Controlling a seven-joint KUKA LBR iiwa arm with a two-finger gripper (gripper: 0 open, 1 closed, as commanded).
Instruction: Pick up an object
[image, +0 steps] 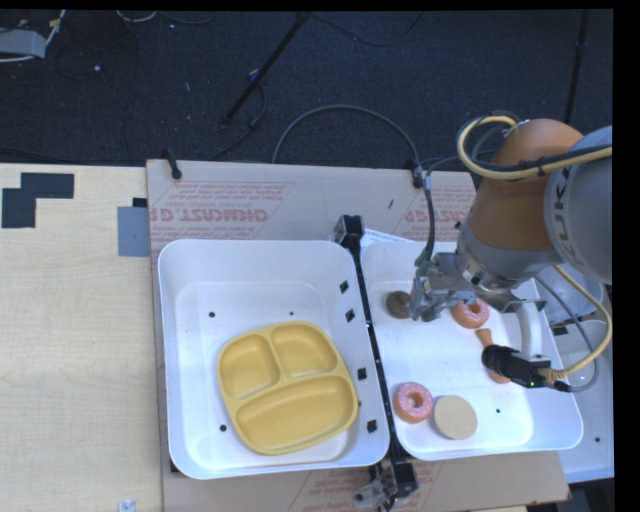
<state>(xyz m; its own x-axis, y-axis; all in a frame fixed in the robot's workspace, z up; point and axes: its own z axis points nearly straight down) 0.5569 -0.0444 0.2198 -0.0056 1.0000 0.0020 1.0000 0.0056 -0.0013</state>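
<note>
A brown object (398, 304) is seen in the right bin (560, 425) just beside the gripper (424, 308), whose opening cannot be told.

Bins: two, left bin (190, 300) and right bin (560, 425). Yellow compartment tray (287, 386): one. Donuts: two, (412, 401) and (470, 314). Tan disc (455, 417): one. Brown item (398, 304): one.

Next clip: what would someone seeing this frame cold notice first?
Probably the yellow divided tray, lying alone in the left bin. Then the grey and orange arm, reaching in from the right with its gripper low over the right bin, beside a small brown object. Nearer the front lie a pink doughnut and a tan disc.
</note>
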